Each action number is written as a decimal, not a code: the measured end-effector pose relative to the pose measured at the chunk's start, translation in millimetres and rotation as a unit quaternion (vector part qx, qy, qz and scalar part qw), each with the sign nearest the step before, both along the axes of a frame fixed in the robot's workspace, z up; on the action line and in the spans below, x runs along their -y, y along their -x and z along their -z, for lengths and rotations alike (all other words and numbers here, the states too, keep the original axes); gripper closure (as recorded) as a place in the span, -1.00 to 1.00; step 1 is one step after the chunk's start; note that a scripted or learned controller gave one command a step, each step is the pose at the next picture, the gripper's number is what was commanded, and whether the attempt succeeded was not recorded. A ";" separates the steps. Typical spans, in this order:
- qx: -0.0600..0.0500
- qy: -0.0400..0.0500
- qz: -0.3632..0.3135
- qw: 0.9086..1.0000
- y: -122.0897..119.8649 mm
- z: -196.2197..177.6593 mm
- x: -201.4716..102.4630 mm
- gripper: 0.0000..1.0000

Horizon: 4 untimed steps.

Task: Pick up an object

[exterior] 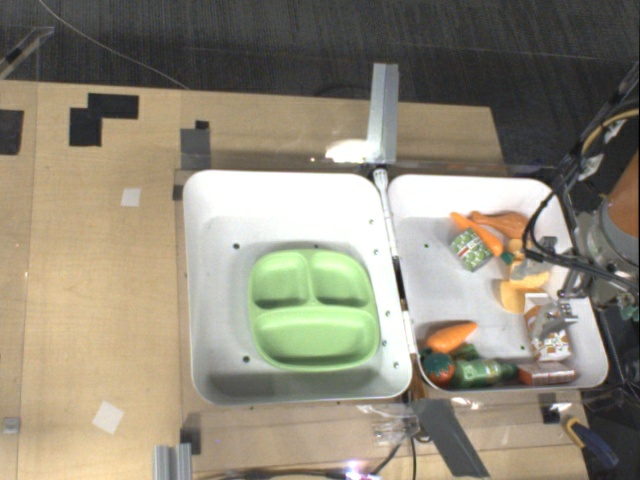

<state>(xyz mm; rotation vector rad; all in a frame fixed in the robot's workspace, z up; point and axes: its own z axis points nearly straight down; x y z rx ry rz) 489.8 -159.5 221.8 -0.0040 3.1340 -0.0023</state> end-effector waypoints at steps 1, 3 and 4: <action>-0.005 -0.001 -0.060 0.998 -8.7 114.4 46.5 -1.00; 0.004 0.000 -0.221 0.975 -143.7 133.0 -72.8 -1.00; 0.000 0.001 -0.219 0.976 -52.3 122.9 -57.4 -1.00</action>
